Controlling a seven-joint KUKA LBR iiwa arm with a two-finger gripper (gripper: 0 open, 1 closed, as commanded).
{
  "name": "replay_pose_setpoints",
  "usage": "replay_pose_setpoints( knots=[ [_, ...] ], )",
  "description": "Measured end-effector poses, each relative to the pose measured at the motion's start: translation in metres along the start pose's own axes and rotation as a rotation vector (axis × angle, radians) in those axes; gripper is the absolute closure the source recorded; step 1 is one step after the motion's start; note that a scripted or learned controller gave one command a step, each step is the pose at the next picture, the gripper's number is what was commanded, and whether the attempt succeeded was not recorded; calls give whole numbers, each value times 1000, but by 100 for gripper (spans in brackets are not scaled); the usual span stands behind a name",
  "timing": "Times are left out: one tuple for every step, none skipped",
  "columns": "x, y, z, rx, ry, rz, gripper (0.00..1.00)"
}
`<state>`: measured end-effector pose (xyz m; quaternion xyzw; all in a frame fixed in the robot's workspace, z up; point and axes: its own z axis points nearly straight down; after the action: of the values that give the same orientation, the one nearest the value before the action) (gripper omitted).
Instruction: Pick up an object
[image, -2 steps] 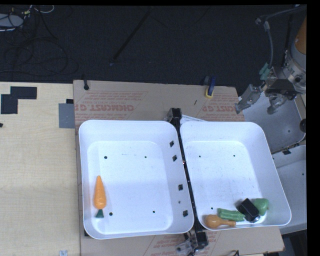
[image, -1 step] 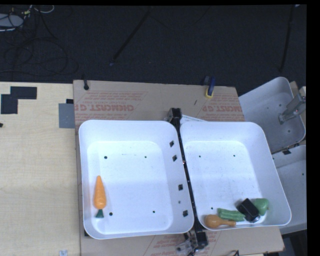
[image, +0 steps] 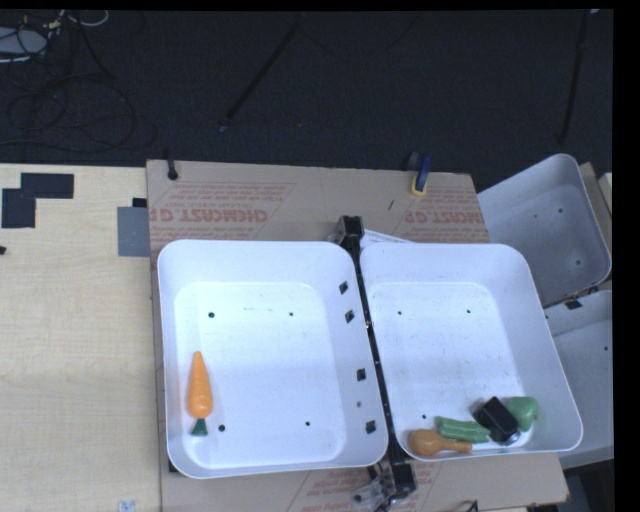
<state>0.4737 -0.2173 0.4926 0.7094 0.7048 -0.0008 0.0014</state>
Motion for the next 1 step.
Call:
replay_pose_setpoints(
  knots=[
    [3,3,-8,3,2,-9,100]
  ],
)
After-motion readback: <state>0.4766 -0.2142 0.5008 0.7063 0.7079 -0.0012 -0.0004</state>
